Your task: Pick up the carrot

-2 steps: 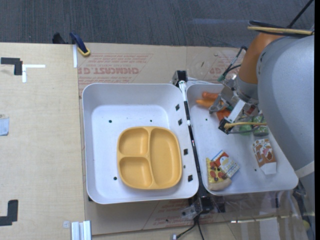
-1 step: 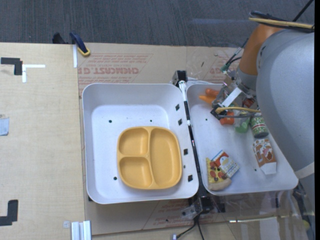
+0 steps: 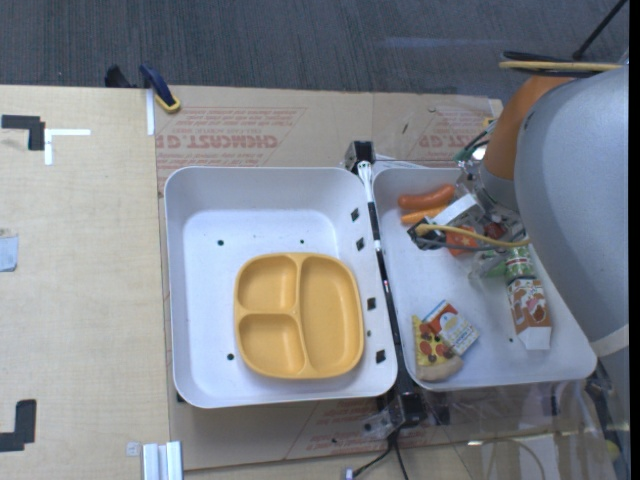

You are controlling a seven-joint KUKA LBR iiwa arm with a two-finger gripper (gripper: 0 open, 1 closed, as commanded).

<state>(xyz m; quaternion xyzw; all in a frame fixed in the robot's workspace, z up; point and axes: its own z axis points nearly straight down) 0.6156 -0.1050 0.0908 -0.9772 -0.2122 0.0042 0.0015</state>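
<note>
Presently the arm enters from 3 o'clock and covers the right bin's 2 o'clock corner; the gripper sits low over the clutter there, and whether it is apart or together cannot be told; the carrot lies at the bin's 11 o'clock, just beside the gripper, not seen between any fingers; a carton lies at 4 o'clock; a pizza card at 7 o'clock; a yellow plate rests in the left bin.
</note>
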